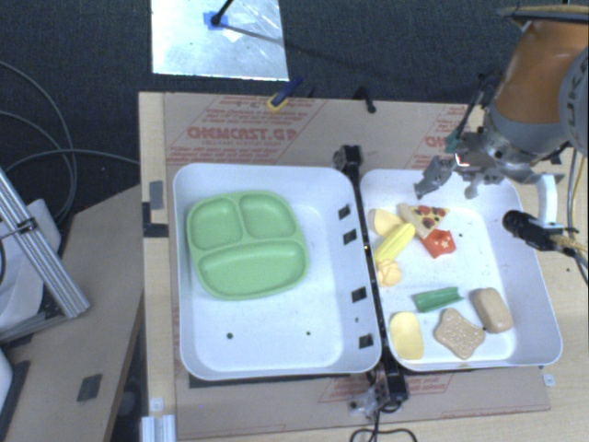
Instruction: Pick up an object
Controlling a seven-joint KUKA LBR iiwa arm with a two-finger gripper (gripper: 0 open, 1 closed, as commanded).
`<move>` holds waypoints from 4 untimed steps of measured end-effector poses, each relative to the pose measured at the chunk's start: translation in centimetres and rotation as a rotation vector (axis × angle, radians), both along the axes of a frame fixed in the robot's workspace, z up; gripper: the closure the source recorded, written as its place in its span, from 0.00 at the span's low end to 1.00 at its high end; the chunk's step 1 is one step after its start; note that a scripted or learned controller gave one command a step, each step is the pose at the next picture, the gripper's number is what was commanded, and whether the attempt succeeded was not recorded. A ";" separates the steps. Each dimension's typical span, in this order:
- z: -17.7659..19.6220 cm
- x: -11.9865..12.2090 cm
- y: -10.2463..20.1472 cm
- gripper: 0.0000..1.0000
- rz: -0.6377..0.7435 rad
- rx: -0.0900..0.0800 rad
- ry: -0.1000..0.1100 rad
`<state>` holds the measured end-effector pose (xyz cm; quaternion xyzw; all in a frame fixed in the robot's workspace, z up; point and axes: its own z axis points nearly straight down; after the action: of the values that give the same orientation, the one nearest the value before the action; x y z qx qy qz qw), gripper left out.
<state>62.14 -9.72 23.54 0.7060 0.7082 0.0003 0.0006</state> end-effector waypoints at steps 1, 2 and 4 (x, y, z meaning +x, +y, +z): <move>-14.7 -6.0 -1.1 0.00 -0.005 0.003 0.014; -4.6 -13.3 4.5 0.00 0.004 0.003 -0.002; 7.7 -12.8 3.7 0.00 -0.006 0.000 0.009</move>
<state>49.34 -6.01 31.22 0.7082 0.7060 -0.0026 -0.0026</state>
